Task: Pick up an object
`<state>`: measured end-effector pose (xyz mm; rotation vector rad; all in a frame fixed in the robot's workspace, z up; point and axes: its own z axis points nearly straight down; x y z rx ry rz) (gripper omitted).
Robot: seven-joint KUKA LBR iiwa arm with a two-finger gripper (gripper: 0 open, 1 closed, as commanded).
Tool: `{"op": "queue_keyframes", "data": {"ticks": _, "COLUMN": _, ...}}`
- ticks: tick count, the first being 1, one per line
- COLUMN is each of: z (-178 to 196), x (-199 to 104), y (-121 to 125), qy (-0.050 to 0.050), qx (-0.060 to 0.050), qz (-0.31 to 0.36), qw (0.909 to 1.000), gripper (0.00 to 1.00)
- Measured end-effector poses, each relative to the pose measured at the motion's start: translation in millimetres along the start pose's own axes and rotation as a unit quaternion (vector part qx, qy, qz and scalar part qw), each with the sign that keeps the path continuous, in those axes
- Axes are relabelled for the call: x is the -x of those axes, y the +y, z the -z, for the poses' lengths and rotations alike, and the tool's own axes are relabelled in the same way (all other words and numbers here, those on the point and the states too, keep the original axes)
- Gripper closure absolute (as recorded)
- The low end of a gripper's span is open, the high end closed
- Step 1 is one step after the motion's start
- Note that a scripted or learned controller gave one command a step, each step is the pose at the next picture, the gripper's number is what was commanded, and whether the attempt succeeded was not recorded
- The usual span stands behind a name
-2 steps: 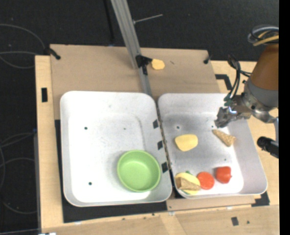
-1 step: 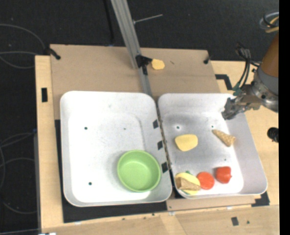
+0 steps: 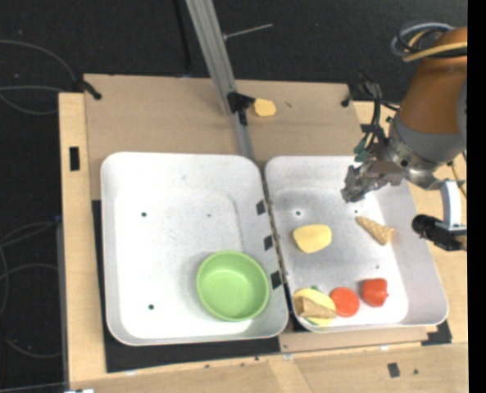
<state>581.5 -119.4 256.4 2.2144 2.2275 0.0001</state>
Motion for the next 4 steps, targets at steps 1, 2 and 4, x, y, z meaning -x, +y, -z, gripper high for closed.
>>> {"op": "queue_keyframes", "data": {"ticks": 1, "z": -7.5, "x": -41.8, "y": 4.0, "qy": 0.0, "qx": 0.0, "qz": 0.0, "qw": 1.0, "gripper": 1.0}}
{"op": "queue_keyframes", "data": {"ticks": 2, "z": -12.6, "x": -89.1, "y": -1.1, "qy": 0.0, "qx": 0.0, "qz": 0.0, "qw": 1.0, "gripper": 1.0}}
{"op": "queue_keyframes", "data": {"ticks": 4, "z": -15.0, "x": -197.2, "y": 16.3, "qy": 0.0, "qx": 0.0, "qz": 0.001, "qw": 1.0, "gripper": 1.0}}
